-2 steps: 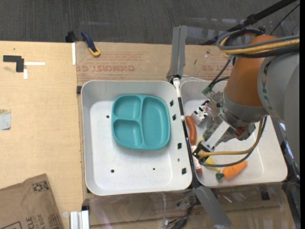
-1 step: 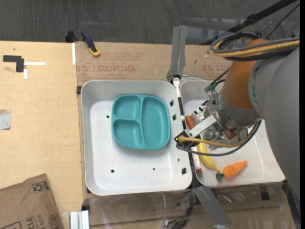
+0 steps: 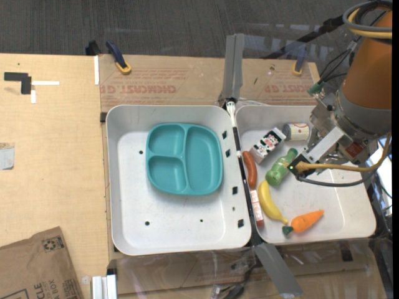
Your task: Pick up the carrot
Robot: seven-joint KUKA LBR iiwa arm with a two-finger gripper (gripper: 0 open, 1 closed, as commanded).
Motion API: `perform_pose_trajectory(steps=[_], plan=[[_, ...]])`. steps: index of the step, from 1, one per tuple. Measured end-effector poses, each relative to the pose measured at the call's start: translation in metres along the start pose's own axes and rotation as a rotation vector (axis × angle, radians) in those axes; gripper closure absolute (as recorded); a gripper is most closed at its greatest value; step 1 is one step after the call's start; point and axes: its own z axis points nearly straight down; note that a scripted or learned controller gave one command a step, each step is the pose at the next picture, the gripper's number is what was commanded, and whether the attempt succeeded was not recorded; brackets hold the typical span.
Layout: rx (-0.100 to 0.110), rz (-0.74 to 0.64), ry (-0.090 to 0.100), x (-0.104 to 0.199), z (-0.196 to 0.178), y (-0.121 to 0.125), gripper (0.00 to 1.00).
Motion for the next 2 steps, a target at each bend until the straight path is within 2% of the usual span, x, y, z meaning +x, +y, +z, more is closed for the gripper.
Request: perform_pose_trajectory(steps=[1,2], plan=[[0.003,0.002,-0.002,0.04,0.11,-0.018,1.0],[0.004,-0.122,-0.001,0.006,0.147,0.021,1.0]])
